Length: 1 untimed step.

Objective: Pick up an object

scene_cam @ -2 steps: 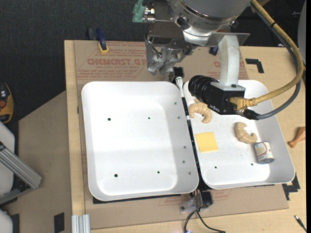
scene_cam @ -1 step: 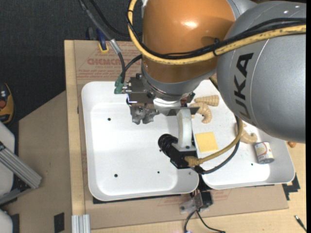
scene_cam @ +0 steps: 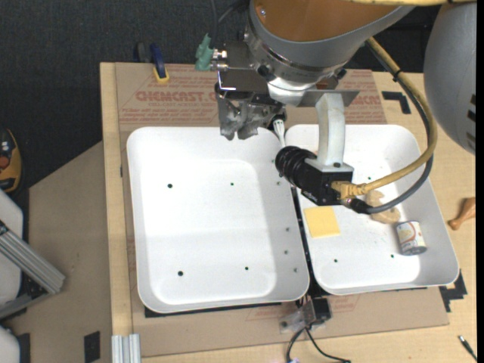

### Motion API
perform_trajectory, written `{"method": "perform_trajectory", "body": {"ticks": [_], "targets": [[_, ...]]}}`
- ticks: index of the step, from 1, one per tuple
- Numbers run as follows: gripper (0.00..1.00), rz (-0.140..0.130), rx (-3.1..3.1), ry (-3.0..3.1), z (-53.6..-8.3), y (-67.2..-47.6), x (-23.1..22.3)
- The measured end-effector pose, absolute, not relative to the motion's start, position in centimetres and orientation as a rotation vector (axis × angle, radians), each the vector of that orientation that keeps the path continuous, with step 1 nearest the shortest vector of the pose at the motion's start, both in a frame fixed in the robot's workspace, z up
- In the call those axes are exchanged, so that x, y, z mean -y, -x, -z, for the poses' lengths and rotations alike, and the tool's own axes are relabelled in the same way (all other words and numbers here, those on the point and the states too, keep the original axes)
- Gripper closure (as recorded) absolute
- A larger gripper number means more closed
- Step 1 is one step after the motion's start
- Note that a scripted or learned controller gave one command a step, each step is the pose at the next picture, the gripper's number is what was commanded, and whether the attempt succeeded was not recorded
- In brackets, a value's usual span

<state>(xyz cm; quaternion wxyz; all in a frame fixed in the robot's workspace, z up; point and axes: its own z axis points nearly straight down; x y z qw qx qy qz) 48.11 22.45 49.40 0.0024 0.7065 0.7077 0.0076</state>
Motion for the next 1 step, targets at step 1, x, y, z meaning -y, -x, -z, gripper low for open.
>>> {"method": "perform_trajectory", "body": {"ticks": [1], "targets": [[1.0, 0.028, -2.224, -2.227, -33.5, -47.71, -22.38]]}}
